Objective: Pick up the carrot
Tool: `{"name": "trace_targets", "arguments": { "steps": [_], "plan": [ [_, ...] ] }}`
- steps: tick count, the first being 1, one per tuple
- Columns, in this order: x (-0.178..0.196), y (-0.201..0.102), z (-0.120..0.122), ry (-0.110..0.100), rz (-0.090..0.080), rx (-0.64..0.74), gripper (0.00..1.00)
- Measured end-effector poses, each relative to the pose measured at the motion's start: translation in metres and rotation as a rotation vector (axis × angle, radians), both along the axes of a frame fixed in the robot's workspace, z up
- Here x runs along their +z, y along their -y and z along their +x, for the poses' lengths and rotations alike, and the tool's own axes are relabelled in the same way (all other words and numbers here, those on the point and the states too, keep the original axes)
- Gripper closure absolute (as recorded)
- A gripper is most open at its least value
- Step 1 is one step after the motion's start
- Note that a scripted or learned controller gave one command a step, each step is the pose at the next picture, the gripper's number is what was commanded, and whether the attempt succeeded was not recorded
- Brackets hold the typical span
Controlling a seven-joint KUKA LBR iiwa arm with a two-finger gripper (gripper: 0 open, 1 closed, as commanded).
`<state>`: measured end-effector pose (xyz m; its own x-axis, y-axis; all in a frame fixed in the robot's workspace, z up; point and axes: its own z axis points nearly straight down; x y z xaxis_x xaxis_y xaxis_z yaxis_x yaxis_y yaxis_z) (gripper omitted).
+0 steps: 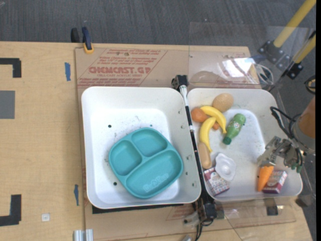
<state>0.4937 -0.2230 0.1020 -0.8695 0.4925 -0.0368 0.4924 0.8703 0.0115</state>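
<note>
The carrot (264, 177) is a short orange piece lying at the near right corner of the right bin (251, 100), pressed against a small purple carton (276, 182). My gripper (281, 153) is a grey metal cluster reaching in from the right edge. It sits just above and slightly right of the carrot's upper end. Whether it touches the carrot is unclear. Nothing is visibly held.
The right bin also holds a banana (208, 126), a green bottle (233, 128), a tan egg-shaped item (222, 102), a small orange fruit (198, 115), a tan stick-shaped item (204, 154), a white cup (225, 166) and a small milk carton (216, 182). A teal divided plate (146, 161) lies in the left bin (100, 109).
</note>
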Motion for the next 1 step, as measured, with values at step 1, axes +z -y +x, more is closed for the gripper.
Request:
{"name": "trace_targets", "arguments": {
  "steps": [1],
  "plan": [
    [-0.0104, -0.0887, -0.0083, -0.016, 0.01, -0.29, 1.0]
  ]
}}
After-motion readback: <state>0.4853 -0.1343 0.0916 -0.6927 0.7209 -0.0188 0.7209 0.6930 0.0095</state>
